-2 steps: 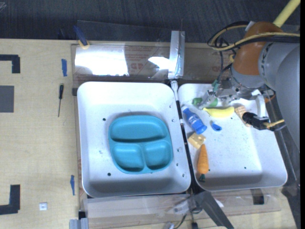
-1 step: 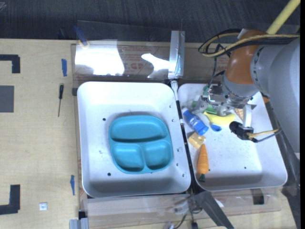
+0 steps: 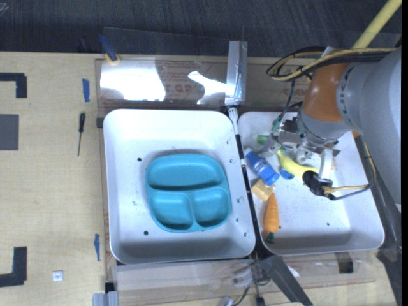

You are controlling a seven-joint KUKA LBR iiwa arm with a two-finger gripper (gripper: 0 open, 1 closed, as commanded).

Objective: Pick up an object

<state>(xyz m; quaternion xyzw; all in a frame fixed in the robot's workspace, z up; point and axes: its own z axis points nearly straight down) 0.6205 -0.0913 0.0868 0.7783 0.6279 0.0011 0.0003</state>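
Observation:
My gripper (image 3: 298, 150) hangs low over the back of the right bin (image 3: 331, 228). Just beneath it, on its near-left side, lies a yellow banana-shaped object (image 3: 289, 166), partly covered by the gripper. A blue bottle-like object (image 3: 262, 168) lies to the left of that, close to the bin's left wall. Toward the front-left lies an orange carrot (image 3: 272, 213), with a small tan piece (image 3: 261, 190) beside its top. A small green object (image 3: 262, 139) sits at the back left of the bin.
The left bin (image 3: 121, 145) holds a blue divided plate (image 3: 187, 191) at its middle. The grey arm with its orange band (image 3: 325, 94) comes in from the upper right over the right bin's back edge. A metal divider (image 3: 236, 75) stands behind the bins.

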